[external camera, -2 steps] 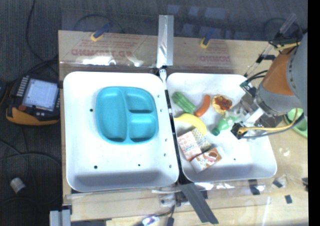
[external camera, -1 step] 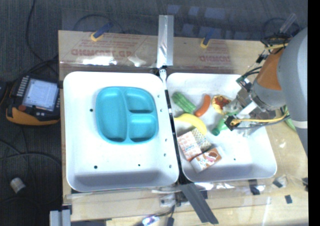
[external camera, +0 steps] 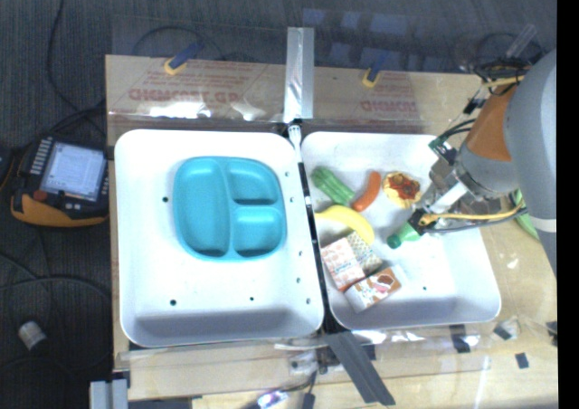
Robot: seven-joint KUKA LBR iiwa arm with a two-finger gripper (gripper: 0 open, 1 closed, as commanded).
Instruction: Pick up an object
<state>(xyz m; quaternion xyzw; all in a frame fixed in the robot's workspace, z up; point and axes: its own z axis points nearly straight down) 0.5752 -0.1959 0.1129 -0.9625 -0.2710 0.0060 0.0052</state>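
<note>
Gripper (external camera: 425, 220) sits low over the right bin (external camera: 470, 303), at its right-centre, arm entering from the right edge. Finger state: cannot tell, the tips are dark and small against cables. Small green object (external camera: 403, 236) lies just beside the tips, on the bin floor; contact unclear. Pizza-slice toy (external camera: 402, 187) just above it. Orange carrot (external camera: 366, 191) and green cucumber (external camera: 332, 185) lie further left, banana (external camera: 346, 219) below them. Two snack boxes (external camera: 359, 273) near the bin front. Left bin (external camera: 145, 299) holds a blue divided plate (external camera: 228, 206).
</note>
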